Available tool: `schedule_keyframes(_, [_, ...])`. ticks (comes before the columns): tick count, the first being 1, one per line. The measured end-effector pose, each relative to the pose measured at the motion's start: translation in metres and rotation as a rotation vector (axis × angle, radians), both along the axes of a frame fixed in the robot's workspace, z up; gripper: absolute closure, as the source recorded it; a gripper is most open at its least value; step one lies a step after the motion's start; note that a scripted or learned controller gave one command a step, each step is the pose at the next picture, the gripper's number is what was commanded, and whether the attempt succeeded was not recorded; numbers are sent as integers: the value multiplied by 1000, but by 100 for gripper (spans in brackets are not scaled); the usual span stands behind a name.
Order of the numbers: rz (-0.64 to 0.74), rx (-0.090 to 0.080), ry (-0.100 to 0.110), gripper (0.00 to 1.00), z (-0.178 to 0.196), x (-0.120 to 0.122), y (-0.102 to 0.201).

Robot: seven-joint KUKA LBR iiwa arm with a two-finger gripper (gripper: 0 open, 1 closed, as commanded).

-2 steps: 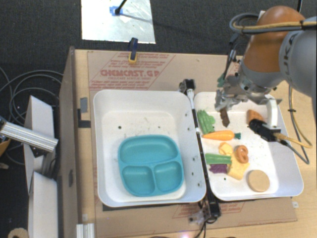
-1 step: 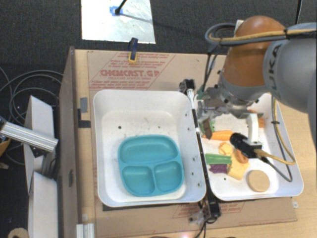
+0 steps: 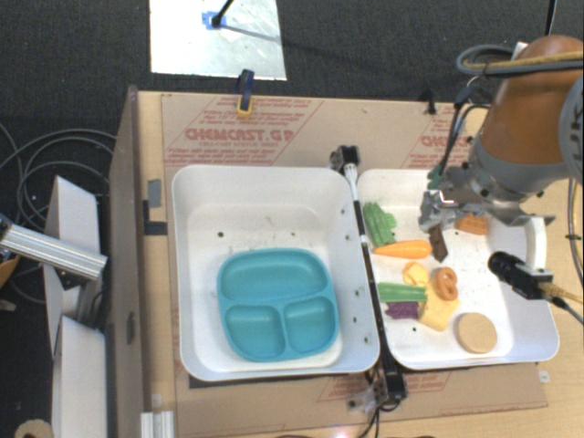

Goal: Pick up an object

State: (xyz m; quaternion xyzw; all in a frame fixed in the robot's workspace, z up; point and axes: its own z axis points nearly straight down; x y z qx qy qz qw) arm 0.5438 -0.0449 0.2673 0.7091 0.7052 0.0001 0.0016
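The right bin [image 3: 538, 336] holds several toy foods. An orange carrot [image 3: 402, 249] lies near its left wall, with a green vegetable [image 3: 378, 220] just behind it. Nearer the front are a brown pretzel [image 3: 445, 283], a yellow piece [image 3: 415, 272], a green bean [image 3: 401, 292], a purple piece [image 3: 401, 310], a yellow wedge [image 3: 439, 314] and a tan round biscuit [image 3: 476, 332]. My gripper [image 3: 438, 235] hangs low over the bin's middle, just right of the carrot's tip and behind the pretzel. An orange item [image 3: 473, 225] is partly hidden behind the wrist.
The left bin [image 3: 196, 208] carries a blue divided tray [image 3: 276, 301]. A black clip [image 3: 345, 159] sits where the two bin walls meet at the back. A black cylinder [image 3: 516, 276] juts over the right bin's right side. Cables trail from the arm.
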Motion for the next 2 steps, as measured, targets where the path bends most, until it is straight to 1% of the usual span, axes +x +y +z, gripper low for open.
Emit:
schedule_keyframes(1, [14, 4, 4, 100, -12, -25, 59])
schedule_keyframes(2, [19, 5, -1, 100, 6, -16, 154])
